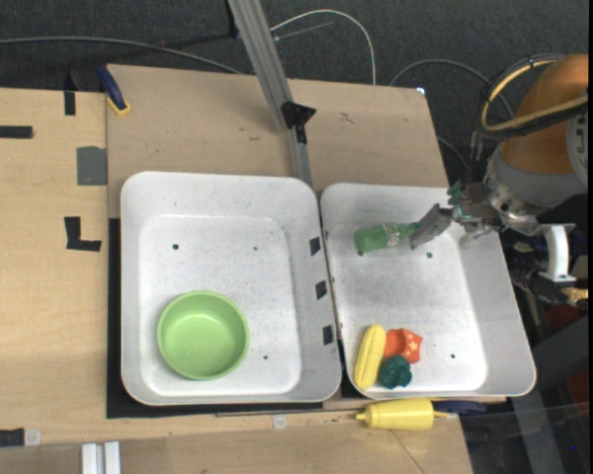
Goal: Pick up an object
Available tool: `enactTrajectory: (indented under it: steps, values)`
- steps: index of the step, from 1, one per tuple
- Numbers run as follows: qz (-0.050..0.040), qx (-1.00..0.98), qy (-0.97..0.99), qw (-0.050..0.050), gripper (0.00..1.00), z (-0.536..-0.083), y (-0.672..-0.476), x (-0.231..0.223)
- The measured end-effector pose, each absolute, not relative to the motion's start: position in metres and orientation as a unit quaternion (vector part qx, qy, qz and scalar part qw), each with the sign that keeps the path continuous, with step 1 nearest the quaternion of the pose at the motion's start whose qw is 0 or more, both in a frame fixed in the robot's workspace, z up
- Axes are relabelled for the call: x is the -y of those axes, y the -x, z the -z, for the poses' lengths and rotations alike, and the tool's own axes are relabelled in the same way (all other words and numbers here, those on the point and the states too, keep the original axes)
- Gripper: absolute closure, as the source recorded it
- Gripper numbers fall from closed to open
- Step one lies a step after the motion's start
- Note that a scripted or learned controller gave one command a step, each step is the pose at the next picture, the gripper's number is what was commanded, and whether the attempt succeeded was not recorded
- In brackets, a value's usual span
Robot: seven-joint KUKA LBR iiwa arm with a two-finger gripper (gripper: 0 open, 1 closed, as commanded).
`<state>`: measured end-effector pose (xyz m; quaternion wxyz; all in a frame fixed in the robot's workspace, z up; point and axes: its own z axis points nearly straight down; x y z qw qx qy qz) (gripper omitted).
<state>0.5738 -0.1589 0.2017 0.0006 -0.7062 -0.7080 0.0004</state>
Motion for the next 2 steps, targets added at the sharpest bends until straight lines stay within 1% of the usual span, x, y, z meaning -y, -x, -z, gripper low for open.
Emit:
enactTrajectory:
  steps: [1, 2]
  values:
    - [-0.0004, 0.708, 0.706, 0.001, 0.0, -0.202, -0.574, 0.159]
    - [-0.0027, 0.708, 0.707, 0.003, 0.0, -0.137, -0.57, 0.159]
